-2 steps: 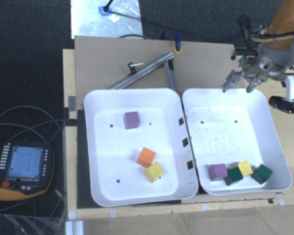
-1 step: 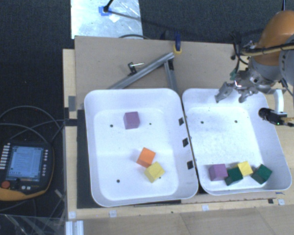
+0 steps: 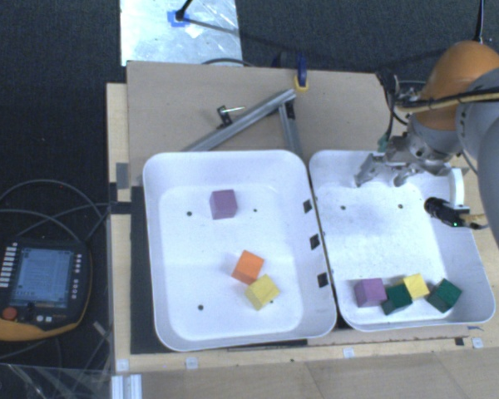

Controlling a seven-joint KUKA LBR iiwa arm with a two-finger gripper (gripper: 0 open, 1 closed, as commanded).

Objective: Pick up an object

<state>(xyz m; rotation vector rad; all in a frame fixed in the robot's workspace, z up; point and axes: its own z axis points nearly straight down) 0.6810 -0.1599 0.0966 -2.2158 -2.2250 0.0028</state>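
Note:
My gripper (image 3: 382, 174) hangs over the far edge of the right bin (image 3: 399, 223), its two fingers spread with nothing between them. Along that bin's near side lie a purple cube (image 3: 369, 292), a dark green cube (image 3: 396, 298), a yellow cube (image 3: 415, 285) and a second dark green cube (image 3: 443, 294), packed close together. In the left bin (image 3: 175, 248) a purple cube (image 3: 223, 204) sits toward the back. An orange cube (image 3: 248, 266) and a yellow cube (image 3: 262, 292) touch each other nearer the front.
A metal bar (image 3: 241, 120) lies slantwise on the cardboard (image 3: 341, 110) behind the bins. A teach pendant (image 3: 35, 285) with cables rests on the floor at the left. A shiny foil sheet (image 3: 179, 19) lies beyond the bench.

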